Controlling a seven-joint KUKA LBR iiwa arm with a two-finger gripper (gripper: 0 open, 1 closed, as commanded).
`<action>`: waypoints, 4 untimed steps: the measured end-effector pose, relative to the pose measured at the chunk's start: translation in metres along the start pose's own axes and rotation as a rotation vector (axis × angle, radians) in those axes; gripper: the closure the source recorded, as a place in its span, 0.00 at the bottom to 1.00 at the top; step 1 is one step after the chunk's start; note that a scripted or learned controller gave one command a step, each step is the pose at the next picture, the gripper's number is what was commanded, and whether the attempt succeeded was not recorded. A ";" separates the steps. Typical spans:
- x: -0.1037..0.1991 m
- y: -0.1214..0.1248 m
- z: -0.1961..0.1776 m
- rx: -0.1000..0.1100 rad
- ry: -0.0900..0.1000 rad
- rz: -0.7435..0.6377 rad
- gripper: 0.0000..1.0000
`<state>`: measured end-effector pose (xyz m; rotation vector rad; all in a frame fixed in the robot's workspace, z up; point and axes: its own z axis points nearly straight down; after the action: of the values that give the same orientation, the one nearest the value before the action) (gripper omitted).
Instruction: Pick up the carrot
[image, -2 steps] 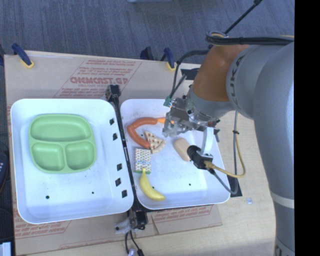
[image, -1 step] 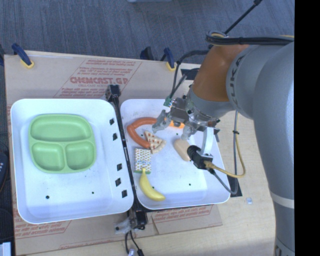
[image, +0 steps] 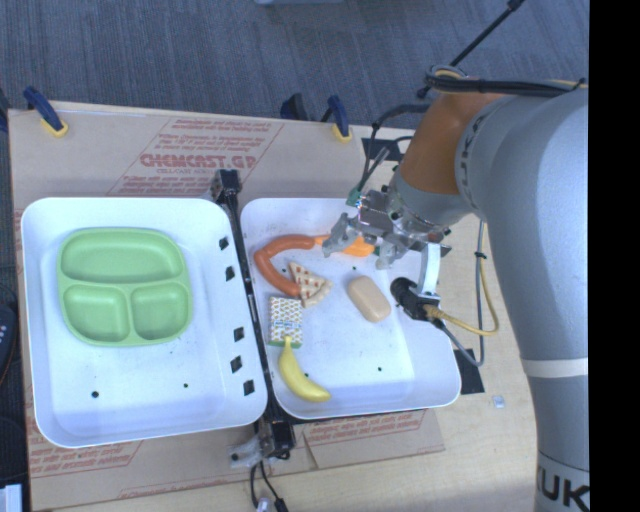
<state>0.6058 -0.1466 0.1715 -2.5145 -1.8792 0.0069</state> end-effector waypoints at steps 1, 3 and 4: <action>-0.026 0.061 0.080 0.000 0.003 0.105 0.00; -0.024 0.061 0.070 0.003 0.002 0.097 0.00; -0.024 0.061 0.060 0.004 0.001 0.092 1.00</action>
<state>0.6570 -0.1867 0.1115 -2.5951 -1.7591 0.0094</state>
